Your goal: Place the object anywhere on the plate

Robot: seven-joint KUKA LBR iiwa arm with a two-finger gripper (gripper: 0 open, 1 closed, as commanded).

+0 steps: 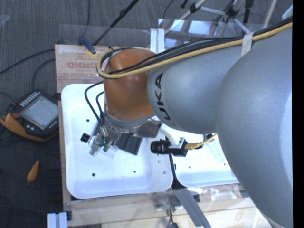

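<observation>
Grey carpet surrounds the bench, with a teach pendant (34, 115) lying at nine o'clock and a small orange object (32, 171) on the floor toward eight. On the bench sit two white bins — the left bin (80, 175) in plain sight, the right bin (204, 175) largely covered by the arm (213, 89), which sweeps in from three o'clock and fills much of the view. Its orange band (126, 87) sits near centre, and below it the gripper (100, 145) hangs low over the left bin, pointing toward eight o'clock. Whether it is apart, together or clamped on anything I cannot tell (the tip is a small, cluttered blur). Neither a plate nor the object to be placed can be made out with confidence; the arm's bulk hides much of both bins. The risk, as I judge it, is a release or descent made blind — if nothing is actually held, or the plate lies elsewhere, the placement misses.
</observation>
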